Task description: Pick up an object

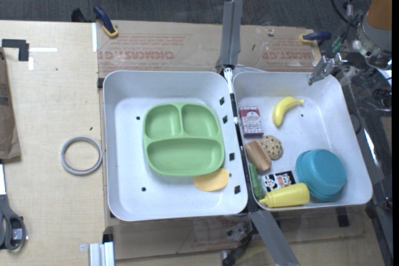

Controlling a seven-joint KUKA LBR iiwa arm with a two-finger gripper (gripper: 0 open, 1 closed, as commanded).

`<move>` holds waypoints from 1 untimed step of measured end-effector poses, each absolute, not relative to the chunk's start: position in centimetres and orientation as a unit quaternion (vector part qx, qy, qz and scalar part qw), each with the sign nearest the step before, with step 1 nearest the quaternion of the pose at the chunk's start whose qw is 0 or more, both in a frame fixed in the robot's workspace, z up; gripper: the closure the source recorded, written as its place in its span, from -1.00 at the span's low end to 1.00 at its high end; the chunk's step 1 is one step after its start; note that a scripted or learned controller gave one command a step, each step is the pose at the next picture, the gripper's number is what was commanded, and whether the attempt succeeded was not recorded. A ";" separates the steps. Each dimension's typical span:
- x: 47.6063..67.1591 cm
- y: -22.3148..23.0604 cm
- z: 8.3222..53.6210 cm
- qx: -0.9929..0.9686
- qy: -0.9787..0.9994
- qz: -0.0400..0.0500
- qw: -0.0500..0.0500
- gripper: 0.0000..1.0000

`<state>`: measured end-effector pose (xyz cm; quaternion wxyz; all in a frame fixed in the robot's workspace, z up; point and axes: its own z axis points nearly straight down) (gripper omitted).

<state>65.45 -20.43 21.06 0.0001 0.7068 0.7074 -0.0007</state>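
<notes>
Hovering at the right bin's far corner, the claw (319, 73) — grip state unclear — sits beyond the banana (285, 110).

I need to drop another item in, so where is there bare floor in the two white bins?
Right bin: bare between the yellow banana and the far right wall, above the blue bowl. Its near left part is crowded: red card box, cookie, hot dog, yellow bottle. Left bin: the green divided plate leaves bare margins.
</notes>
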 end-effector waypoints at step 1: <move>65.5 -20.4 22.0 0.706 0.708 -0.001 0.001 1.00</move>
